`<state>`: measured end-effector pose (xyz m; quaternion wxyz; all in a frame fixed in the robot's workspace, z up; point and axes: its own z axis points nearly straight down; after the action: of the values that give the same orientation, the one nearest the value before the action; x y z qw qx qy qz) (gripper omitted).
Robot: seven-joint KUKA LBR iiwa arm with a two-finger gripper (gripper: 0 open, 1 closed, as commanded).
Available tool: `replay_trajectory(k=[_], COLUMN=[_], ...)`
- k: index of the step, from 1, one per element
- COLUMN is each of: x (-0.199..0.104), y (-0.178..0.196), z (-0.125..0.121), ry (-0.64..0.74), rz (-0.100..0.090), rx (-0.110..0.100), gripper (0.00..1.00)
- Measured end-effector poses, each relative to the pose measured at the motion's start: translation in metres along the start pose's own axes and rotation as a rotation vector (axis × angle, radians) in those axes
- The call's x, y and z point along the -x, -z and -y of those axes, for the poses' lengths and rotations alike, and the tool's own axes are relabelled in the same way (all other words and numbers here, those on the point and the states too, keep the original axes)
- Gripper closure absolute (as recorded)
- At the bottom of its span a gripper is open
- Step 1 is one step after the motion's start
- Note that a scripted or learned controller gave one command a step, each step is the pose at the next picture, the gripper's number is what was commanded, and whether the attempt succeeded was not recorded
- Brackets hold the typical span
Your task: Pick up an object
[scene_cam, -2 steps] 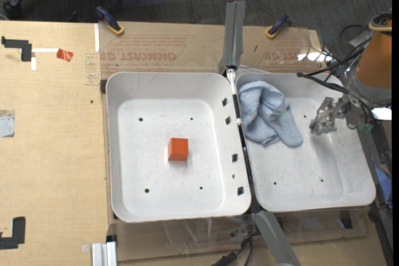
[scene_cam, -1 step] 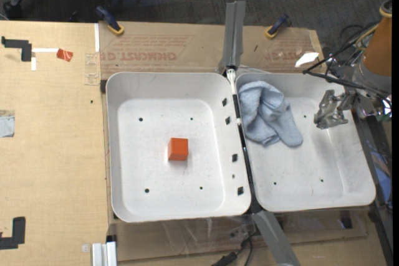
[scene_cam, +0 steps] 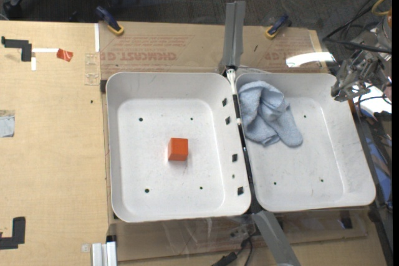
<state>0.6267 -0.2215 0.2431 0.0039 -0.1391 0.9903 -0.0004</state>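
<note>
Since the task names no particular object, the likeliest target is the small red-orange cube (scene_cam: pixel 178 149), which sits alone on the floor of the left bin (scene_cam: pixel 124 134), a little below its middle and well apart from every wall, so there looks to be room to close on it from above; it is a compact block with flat faces and sharp edges. Across the divider, a crumpled grey cloth (scene_cam: pixel 268 112) lies bunched in the right bin (scene_cam: pixel 349 152), against the upper left corner. Both bins rest side by side on the cardboard-covered tabletop (scene_cam: pixel 50 134). At the right edge the gripper (scene_cam: pixel 350 85) hovers above the right bin's upper right corner, apart from both objects and holding nothing; whether its jaws are parted or closed I cannot tell
</note>
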Motion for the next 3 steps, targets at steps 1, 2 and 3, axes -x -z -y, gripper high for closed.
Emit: replay_trajectory(k=[1, 2, 3], x=[0.032, 0.042, 0.046], y=[-0.052, -0.035, -0.019], z=[0.01, -0.024, -0.051], ry=[0.197, 0.301, 0.298], rz=[0.0, -0.001, 0.0], rx=[0.001, 0.002, 0.002], gripper=[1.0, 1.0, 1.0])
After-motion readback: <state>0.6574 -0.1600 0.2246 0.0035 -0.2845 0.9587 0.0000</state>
